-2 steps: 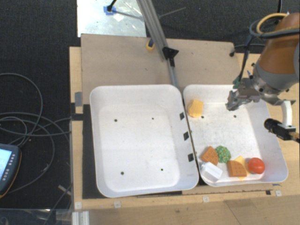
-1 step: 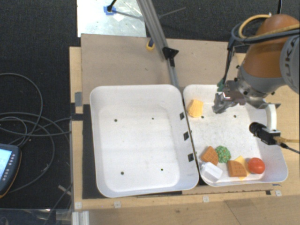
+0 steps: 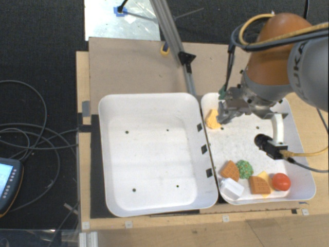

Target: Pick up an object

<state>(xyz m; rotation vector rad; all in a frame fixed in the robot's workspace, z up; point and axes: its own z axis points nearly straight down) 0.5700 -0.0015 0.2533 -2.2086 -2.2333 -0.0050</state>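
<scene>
The left bin [image 3: 149, 153] lies bare of objects beside the right bin [image 3: 300, 187], which holds the toys; over the right bin's far left corner the arm [image 3: 280, 50] brings its gripper [image 3: 225, 115] down just beside a yellow piece [image 3: 212, 119], which lies touching or nearly touching the claw on its left, against the bin's left wall. Whether the claw is open or closed I cannot tell, as the wrist hides it; the piece looks small, rounded, perhaps a banana-like toy, its long axis roughly up the view.
</scene>
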